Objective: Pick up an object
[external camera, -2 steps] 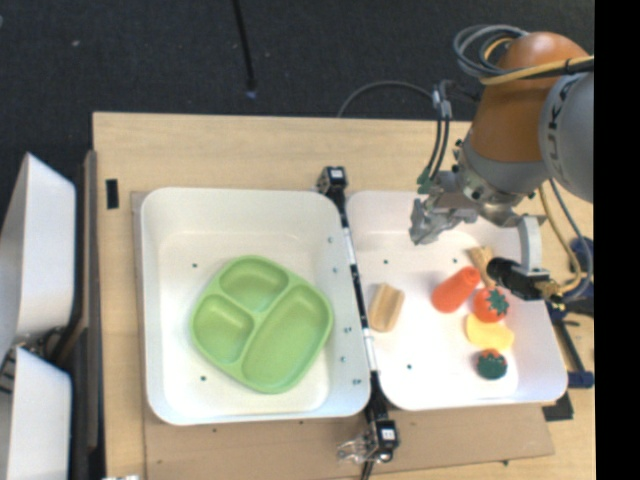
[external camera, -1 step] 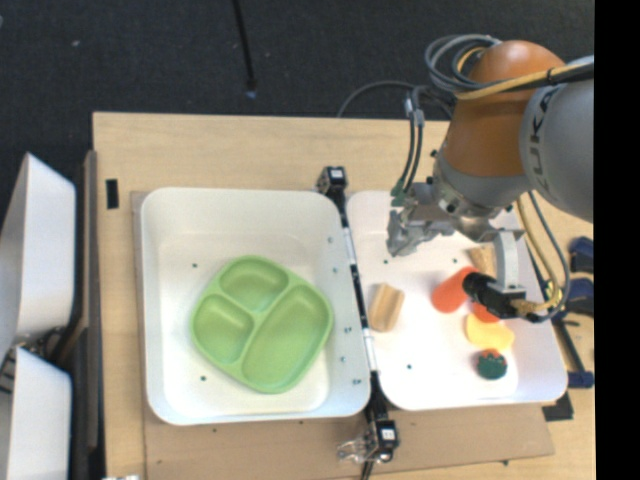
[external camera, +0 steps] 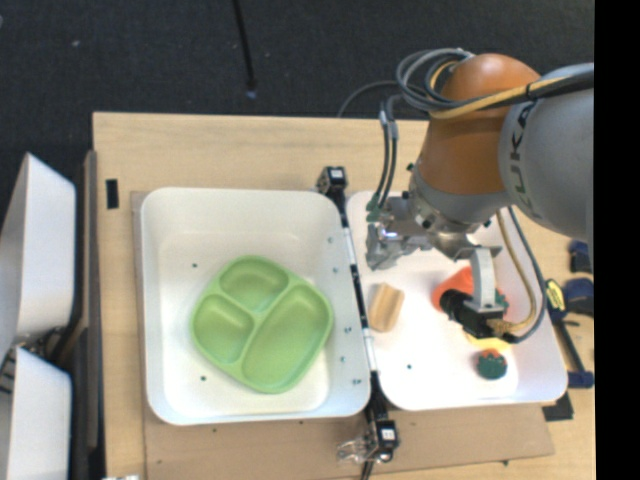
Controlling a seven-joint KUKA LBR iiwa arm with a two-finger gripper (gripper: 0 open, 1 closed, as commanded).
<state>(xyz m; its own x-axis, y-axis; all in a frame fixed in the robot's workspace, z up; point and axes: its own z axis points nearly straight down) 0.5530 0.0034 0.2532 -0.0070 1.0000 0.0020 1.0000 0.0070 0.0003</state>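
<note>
Meanwhile: pincer poised low over the right bin

The pincer [external camera: 385, 251] is seen at the left part of the right bin [external camera: 430, 388], just beside the divider shared with the left bin [external camera: 165, 268]. Nothing is seen between its fingers; whether it is released or clenched cannot be told, since the wrist and cabling hide most of it. Directly below the pincer in the view, close to it but apparently apart, a tan wooden block [external camera: 385, 306] is found lying on the bin floor. To the right of the pincer and slightly lower, an orange object [external camera: 455, 290] is partly covered by a black-and-white fitting, so its shape is perhaps rounded but cannot be settled. Farther off, down and to the right, a small green and yellow object [external camera: 490, 363] is placed near the bin's front edge. Well to the left of the pincer, across the divider, a green divided plate [external camera: 262, 323] is laid flat in the left bin, its three compartments facing up.
</note>
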